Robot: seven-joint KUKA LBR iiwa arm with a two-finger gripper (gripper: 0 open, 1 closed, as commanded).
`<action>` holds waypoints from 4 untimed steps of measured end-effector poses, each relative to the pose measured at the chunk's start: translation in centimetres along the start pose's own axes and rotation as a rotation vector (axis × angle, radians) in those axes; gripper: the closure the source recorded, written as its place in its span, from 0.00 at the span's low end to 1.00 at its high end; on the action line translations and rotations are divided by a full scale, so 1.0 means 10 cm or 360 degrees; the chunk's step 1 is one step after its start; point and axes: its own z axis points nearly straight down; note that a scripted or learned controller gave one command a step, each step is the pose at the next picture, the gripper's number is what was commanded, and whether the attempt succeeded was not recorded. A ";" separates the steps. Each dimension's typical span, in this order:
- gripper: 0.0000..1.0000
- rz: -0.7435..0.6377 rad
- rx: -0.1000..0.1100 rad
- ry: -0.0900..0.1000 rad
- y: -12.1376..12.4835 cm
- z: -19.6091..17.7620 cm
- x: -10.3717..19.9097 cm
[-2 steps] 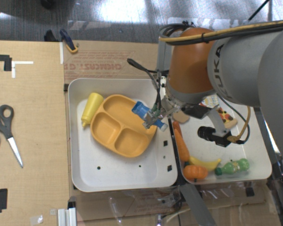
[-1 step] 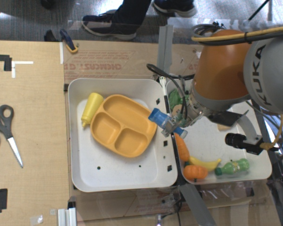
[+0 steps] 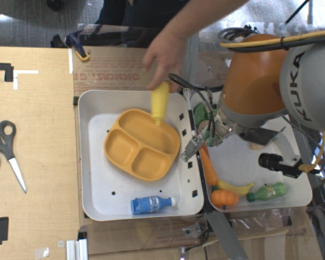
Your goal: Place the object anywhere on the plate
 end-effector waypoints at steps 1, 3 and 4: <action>1.00 0.0005 0.0002 -0.0001 0.00 -0.08 -0.01; 1.00 -0.0477 -0.0004 -0.0003 0.99 0.45 0.51; 0.00 -0.0476 -0.0004 -0.0003 0.99 0.45 0.50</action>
